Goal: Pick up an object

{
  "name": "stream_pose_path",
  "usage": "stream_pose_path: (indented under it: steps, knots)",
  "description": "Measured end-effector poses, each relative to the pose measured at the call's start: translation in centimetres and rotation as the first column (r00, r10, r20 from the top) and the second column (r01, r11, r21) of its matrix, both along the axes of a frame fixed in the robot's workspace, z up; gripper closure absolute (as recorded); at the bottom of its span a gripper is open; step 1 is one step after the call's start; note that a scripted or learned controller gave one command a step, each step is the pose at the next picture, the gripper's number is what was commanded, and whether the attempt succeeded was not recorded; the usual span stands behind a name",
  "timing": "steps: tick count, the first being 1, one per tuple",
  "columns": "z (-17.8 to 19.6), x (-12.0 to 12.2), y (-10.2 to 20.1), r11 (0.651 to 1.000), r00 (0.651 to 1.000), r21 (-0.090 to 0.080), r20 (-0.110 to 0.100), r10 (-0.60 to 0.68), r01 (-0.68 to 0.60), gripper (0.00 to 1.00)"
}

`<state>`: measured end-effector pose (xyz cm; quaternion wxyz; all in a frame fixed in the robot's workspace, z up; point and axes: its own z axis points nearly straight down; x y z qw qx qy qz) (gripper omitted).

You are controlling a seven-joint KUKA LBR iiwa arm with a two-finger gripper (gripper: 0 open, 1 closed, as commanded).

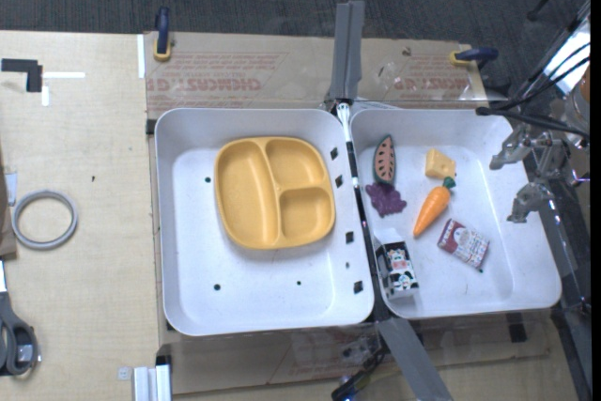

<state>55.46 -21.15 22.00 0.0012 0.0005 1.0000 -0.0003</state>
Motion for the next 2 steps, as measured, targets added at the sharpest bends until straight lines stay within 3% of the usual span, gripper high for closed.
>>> stream_pose_path:
  steps: [1,2]
  knots:
    - [-12.7,7.9,1.5,0.96,0.96,0.0,0.003,-0.279,0.279,0.0]
    - [-4.9,8.0,-0.3,0.932,0.932,0.0,0.004,-0.361,0.361,0.0]
